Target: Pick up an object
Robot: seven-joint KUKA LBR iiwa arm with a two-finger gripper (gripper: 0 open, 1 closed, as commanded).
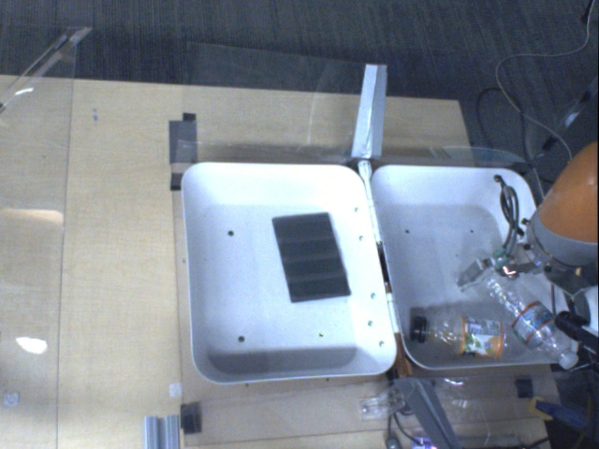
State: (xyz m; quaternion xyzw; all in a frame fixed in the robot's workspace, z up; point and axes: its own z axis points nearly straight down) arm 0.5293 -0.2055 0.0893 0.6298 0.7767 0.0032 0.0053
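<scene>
A dark ridged rectangular pad (312,256) lies flat in the middle of the left bin (211,251). In the right bin (440,204), a clear plastic bottle (460,333) with a black cap and an orange-green label lies on its side along the front wall. A second clear bottle (529,321) with a blue label lies by the front right corner. My gripper (487,271) reaches in from the right and hangs low over the right bin, just above and behind the two bottles. Clear plastic and glare blur what is at its tip.
The arm's orange band (573,204) and grey wrist cover the right bin's right edge. A metal post (370,110) stands behind the seam between the bins. Cables run along the right side and under the front edge of the bench.
</scene>
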